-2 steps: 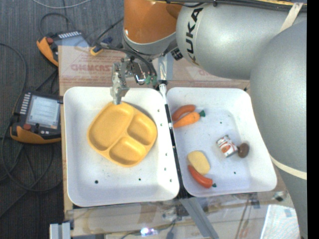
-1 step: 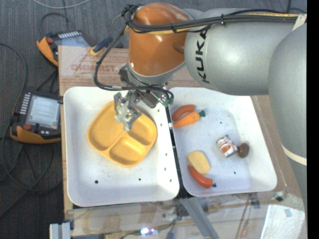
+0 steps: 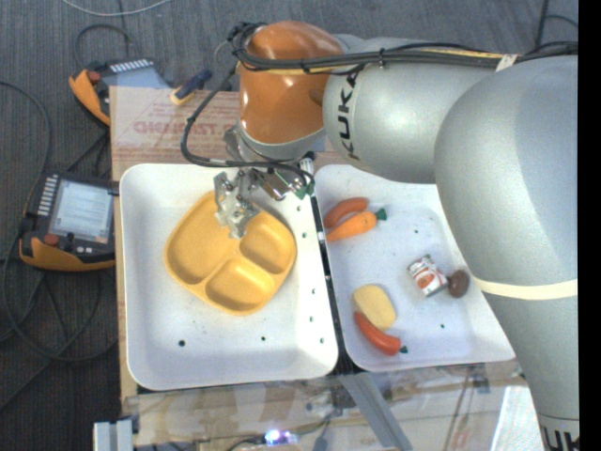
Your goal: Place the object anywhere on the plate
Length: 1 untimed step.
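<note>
A yellow divided plate (image 3: 230, 254) lies in the left white bin (image 3: 150, 346). My gripper (image 3: 235, 207) hangs over the plate's upper edge, fingers pointing down at the top compartments. I see nothing between the fingers. In the right bin (image 3: 470, 346) lie an orange carrot (image 3: 352, 225) beside a reddish sausage (image 3: 345, 208), a pale yellow potato-like piece (image 3: 374, 303), a red chilli (image 3: 377, 335), a small red-and-white can (image 3: 426, 275) and a brown round item (image 3: 457, 283).
The arm's orange band (image 3: 282, 83) and grey body (image 3: 488, 130) cover the upper right. A cardboard sheet (image 3: 169, 130) lies behind the left bin. A teach pendant (image 3: 70, 219) and cables sit on the floor at left.
</note>
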### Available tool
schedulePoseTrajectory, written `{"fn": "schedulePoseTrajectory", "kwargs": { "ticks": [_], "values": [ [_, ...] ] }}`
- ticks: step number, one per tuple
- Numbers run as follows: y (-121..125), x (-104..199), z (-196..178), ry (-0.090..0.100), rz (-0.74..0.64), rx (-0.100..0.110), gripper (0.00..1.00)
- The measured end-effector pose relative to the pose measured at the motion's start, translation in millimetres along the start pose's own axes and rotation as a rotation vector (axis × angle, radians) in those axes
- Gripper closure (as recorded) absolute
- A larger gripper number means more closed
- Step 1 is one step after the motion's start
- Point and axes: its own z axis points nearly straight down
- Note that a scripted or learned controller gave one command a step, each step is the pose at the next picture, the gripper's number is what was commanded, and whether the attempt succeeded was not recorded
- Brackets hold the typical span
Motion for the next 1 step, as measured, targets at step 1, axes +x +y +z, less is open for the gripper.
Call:
{"fn": "schedulePoseTrajectory", "kwargs": {
  "ticks": [1],
  "values": [
    [-26.6, 53.5, -46.6, 0.002, -0.226, 0.003, 1.00]
  ]
}}
